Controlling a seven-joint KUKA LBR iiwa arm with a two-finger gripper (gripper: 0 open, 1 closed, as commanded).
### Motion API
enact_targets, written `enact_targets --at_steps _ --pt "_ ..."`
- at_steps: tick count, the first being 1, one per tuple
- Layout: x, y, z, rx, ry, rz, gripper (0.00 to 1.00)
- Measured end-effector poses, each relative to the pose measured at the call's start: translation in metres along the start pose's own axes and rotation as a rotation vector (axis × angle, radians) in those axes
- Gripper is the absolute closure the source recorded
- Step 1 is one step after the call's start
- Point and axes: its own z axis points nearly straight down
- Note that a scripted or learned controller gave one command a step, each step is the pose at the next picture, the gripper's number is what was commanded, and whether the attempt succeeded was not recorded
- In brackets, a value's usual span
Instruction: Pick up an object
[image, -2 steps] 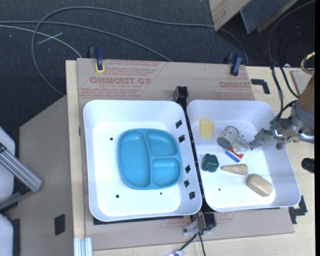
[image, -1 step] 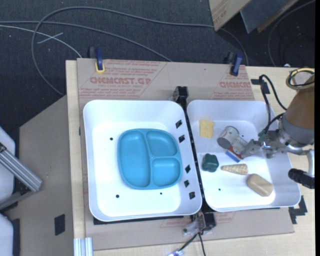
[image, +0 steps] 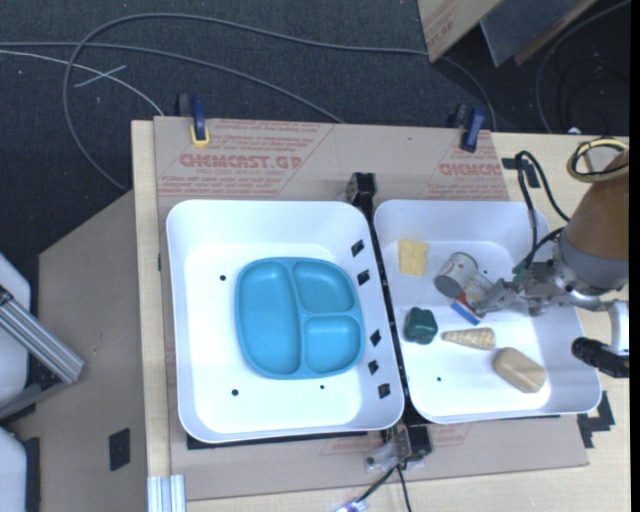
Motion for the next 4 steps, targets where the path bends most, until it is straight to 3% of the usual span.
enact_targets --at_steps 1,2,4 --pt "0.001 0.002 -0.011 -0.006 0.001 -0.001 1.0" --pt "-0.004 0.006 -0.073 -0.003 -0.004 -0.001 1.0" --pt "-0.006 0.001 -0.147 -0.002 -0.003 0.0 1.0"
